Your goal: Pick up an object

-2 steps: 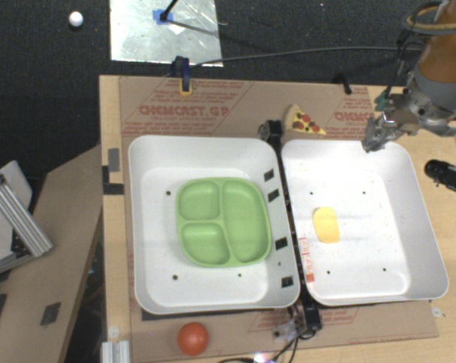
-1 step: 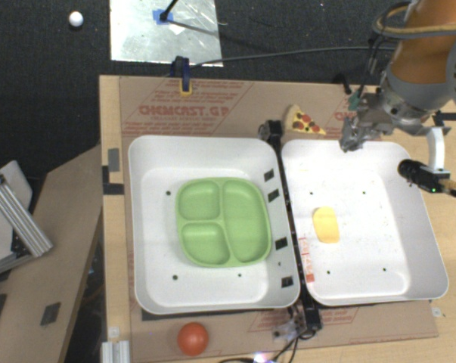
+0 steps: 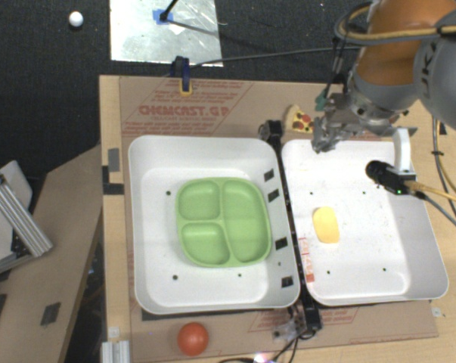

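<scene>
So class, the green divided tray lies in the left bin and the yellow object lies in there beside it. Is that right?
Not quite. The camera view shows the green divided tray in the left bin, but the yellow object lies in the right bin.

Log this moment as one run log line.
gripper: above right bin's far edge | yellow object: in right bin, untouched | green tray: left bin

I see two white bins (image 3: 141, 225) on a tan cardboard sheet (image 3: 212, 104) printed with red lettering. One bin holds a light green divided tray (image 3: 224, 221); the other holds a yellow object (image 3: 326, 224). An orange-red ball (image 3: 193, 338) sits on the cardboard. My arm (image 3: 409, 44) is grey with an orange band. A silvery sheet (image 3: 163, 21) lies on dark, speckled ground.
</scene>
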Motion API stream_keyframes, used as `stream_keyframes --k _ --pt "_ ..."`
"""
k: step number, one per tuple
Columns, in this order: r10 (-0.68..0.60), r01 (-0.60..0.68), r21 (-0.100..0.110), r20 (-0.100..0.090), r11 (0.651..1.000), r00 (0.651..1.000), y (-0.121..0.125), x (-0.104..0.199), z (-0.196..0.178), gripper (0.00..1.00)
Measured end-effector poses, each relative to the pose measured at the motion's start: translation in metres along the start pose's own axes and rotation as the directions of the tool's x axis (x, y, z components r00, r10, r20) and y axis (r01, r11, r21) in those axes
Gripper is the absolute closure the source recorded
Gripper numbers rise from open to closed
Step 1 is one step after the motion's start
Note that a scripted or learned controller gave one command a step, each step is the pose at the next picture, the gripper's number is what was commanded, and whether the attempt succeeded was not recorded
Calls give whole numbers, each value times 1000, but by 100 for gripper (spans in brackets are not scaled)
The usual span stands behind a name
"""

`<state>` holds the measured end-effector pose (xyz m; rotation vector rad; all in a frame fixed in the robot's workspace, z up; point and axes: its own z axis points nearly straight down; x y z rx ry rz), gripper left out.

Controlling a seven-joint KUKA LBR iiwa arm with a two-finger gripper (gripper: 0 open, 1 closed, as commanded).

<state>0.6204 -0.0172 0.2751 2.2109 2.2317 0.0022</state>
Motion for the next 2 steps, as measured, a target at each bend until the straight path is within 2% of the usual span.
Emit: stream_keyframes --k 1,2 --pt "0 0 1 -1 1000 1000 -11 50 12 100" --pt "0 0 -1 -1 1000 1000 -3 93 22 100"
